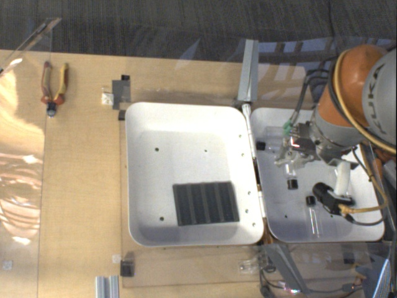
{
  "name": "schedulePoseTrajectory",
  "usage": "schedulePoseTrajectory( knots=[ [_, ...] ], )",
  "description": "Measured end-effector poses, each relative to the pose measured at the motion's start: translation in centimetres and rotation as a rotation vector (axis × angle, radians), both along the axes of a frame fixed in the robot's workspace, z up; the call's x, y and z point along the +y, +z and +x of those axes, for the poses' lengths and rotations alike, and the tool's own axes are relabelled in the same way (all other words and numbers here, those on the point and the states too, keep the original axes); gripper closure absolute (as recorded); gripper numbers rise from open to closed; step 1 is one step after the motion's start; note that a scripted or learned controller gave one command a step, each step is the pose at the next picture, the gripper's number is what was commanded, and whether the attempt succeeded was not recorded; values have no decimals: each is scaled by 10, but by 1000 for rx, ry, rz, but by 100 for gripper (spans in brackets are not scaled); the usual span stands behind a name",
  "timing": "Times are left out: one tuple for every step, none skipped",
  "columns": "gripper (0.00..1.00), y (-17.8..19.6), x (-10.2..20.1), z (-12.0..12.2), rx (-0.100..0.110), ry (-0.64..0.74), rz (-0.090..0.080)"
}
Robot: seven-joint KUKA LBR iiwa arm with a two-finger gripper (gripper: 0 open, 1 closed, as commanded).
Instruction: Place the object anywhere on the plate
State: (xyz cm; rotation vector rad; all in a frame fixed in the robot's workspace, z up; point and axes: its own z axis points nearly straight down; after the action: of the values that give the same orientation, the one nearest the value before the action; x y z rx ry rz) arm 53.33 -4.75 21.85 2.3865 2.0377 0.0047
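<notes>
Hanging over the right bin (273, 222), jaws' state unclear, beside small black object (292, 183).

A dark ribbed rectangular plate (205, 203) lies flat on the floor of the left bin (186, 120), toward its front edge and a little right of centre. In the right bin (273, 225), several small dark objects (293, 183) lie scattered near its middle and left edge.
</notes>
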Motion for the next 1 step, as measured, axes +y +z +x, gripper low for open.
schedulePoseTrajectory(
  knots=[
    [100, -3, 76, 58, 3, -114, 1]
  ],
)
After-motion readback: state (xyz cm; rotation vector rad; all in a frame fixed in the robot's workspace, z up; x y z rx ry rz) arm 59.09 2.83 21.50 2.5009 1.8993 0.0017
